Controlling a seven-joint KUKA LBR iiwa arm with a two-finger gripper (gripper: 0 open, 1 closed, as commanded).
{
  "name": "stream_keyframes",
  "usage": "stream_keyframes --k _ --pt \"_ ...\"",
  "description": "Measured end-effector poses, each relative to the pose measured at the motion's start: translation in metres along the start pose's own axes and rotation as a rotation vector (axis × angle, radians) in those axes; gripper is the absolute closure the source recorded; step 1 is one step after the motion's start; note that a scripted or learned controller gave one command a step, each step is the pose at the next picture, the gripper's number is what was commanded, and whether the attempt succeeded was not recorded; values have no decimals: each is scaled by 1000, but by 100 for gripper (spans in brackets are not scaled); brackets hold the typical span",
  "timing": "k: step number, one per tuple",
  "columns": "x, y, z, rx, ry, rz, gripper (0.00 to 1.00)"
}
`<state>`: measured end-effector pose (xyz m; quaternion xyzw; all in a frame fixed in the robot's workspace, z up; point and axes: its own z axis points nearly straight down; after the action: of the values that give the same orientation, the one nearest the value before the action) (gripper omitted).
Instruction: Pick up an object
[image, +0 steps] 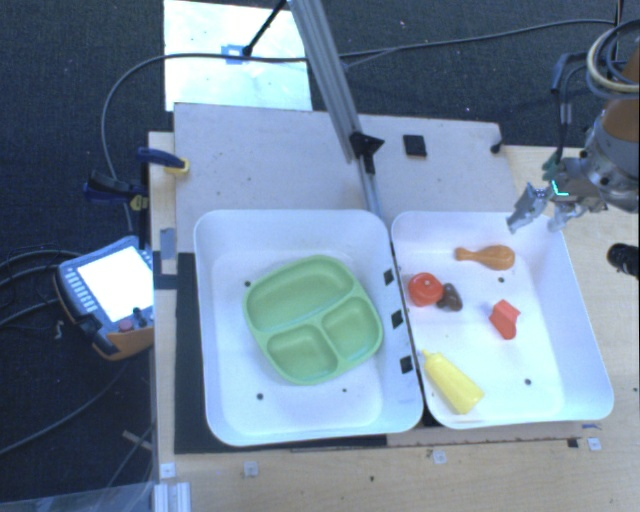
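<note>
The right bin (575, 335) holds a tan drumstick-shaped toy (487, 257) near its back, a round red-orange piece (425, 289) touching a small brown lump (451, 297), a red block (505, 319) and a yellow bottle-shaped toy (452, 381) near the front. My gripper (539, 211) hangs above the back right corner of that bin, up and to the right of the drumstick. Its two fingers are spread apart with nothing between them.
The left bin (225, 380) carries a green three-compartment plate (313, 318). A slanted metal pole (338, 90) crosses the board behind the bins. A handheld pendant (108, 292) and cables lie off the bench to the left.
</note>
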<state>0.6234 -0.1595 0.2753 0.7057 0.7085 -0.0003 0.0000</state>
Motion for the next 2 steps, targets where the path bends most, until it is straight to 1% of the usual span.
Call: stream_keyframes --k 1,2 --pt "0 1 -1 -2 0 -1 0" --pt "-5 2 60 2 0 2 0"
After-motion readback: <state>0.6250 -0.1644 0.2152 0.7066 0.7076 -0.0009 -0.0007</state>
